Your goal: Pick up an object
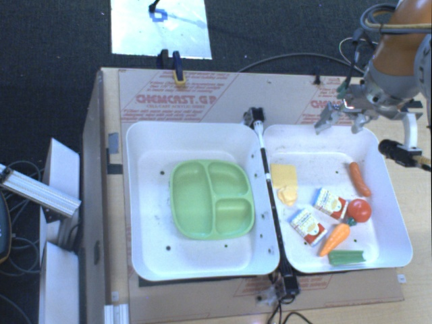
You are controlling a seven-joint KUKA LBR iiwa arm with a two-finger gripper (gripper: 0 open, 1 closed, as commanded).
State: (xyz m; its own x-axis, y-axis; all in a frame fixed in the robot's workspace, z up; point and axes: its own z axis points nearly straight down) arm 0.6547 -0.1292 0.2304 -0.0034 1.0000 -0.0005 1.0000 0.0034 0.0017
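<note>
With the hand (343,119) spread open, holding nothing, above the far rim of the right bin (395,211), no pick has begun; candidate objects, including the sausage (359,179) and tomato (360,210), lie inside ungrasped.

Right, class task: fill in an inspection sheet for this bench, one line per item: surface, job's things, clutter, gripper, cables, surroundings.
Surface: two white bins, left bin and right bin, side by side on a board.
Job's things: in the right bin, cheese, sausage, tomato, carrot, two small cartons, green piece.
Clutter: green divided plate in the left bin.
Gripper: gripper open, above the right bin's far edge, holding nothing.
Cables: black cable across the board's far side.
Surroundings: dark floor, pale sheet.
</note>
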